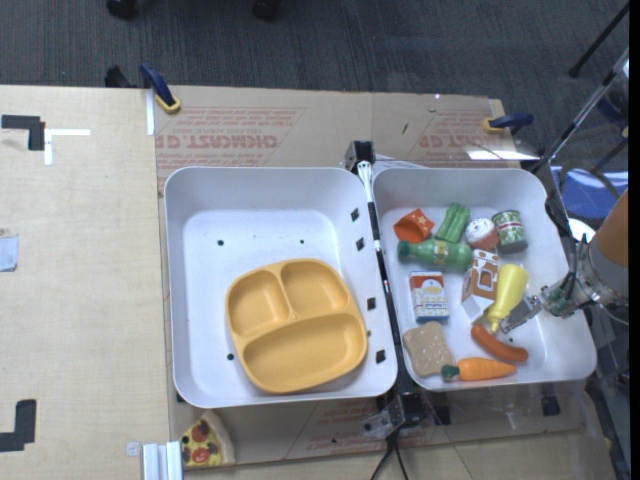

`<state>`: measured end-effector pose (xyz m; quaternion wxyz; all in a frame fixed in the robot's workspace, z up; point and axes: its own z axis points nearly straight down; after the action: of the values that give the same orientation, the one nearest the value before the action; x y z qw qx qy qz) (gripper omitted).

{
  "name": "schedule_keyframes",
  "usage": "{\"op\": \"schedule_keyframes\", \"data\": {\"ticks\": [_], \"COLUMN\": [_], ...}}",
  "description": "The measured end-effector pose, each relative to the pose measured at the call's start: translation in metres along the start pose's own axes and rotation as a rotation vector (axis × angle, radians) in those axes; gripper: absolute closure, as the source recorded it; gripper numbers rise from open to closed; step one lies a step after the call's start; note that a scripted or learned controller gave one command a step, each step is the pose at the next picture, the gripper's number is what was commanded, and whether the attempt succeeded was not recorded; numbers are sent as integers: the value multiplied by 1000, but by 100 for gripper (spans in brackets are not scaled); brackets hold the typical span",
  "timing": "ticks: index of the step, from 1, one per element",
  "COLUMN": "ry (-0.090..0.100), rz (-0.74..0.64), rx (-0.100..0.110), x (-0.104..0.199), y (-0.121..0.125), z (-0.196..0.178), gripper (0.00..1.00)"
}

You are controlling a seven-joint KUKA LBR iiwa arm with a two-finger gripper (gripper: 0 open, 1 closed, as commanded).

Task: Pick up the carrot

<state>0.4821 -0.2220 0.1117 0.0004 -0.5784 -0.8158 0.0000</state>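
Two shallow white plastic bins side by side on a pale wooden desk (70,298) lined with brown cardboard. In the left bin (190,208), one glossy yellow plate (296,324) with three compartments. In the right bin (570,353), a jumble of small toy foods: one orange carrot (485,370) with a green tip, lying flat near the front wall; one red sausage (498,346) just behind it; one speckled brown bread slice (427,349) to its left; one yellow squeeze bottle (506,294); one green bottle (436,253) on its side; one small tin can (509,231); two little printed cartons. Metallic hand (530,310) low over the bin's right side, tips beside the yellow bottle; whether spread or pressed together, impossible to tell. Nothing seen between its tips.
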Motion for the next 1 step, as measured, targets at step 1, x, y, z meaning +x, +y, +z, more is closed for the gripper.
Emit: {"op": "schedule_keyframes", "data": {"ticks": [1], "ry": [-1], "rz": [-11], "rx": [-1], "x": [42], "y": [117], "z": [20], "gripper": [0]}}
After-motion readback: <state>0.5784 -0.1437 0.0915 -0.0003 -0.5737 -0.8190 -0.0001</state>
